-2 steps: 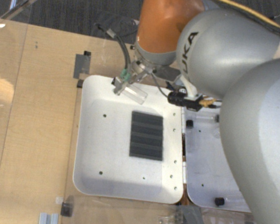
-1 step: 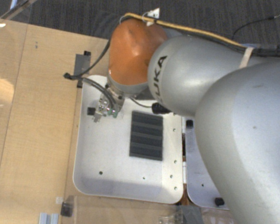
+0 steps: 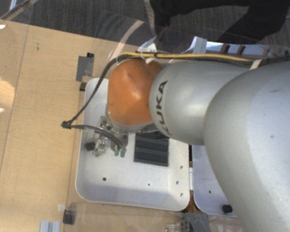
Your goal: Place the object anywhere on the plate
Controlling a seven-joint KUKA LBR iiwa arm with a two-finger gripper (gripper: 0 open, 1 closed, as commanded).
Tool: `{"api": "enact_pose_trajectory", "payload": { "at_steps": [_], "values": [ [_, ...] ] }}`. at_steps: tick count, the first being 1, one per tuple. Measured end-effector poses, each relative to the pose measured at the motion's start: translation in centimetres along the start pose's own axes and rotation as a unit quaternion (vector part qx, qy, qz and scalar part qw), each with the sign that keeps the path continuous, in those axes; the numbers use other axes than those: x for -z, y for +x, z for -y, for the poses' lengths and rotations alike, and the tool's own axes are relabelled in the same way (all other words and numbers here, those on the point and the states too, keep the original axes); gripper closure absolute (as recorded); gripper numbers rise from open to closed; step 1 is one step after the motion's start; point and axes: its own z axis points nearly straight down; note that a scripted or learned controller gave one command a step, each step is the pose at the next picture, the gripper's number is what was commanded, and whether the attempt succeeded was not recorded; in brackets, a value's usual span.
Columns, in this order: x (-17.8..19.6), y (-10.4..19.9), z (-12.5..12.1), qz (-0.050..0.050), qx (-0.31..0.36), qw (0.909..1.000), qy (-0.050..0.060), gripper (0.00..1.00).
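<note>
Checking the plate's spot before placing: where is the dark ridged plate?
The dark ridged plate lies in the left white bin, under the arm's wrist, right of the tool.

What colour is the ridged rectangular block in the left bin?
Dark grey, nearly black: ridged rectangular block, in the camera view.
</note>
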Motion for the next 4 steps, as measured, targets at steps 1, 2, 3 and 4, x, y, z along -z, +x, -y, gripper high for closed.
{"api": "enact_pose_trajectory", "payload": {
  "at_steps": [1, 2, 3, 4],
  "values": [
    [12.7, 0.0, 2.1, -0.003, 0.131, 0.9914, -0.001, 1.0],
    [6.1, -9.3, 0.7, -0.006, 0.082, 0.9966, -0.001, 1.0],
    [12.4, -10.5, -0.7, -0.002, 0.265, 0.9643, -0.002, 1.0],
    [17.9, -10.5, -0.7, -0.002, 0.352, 0.9361, -0.002, 1.0]
  ]
}}
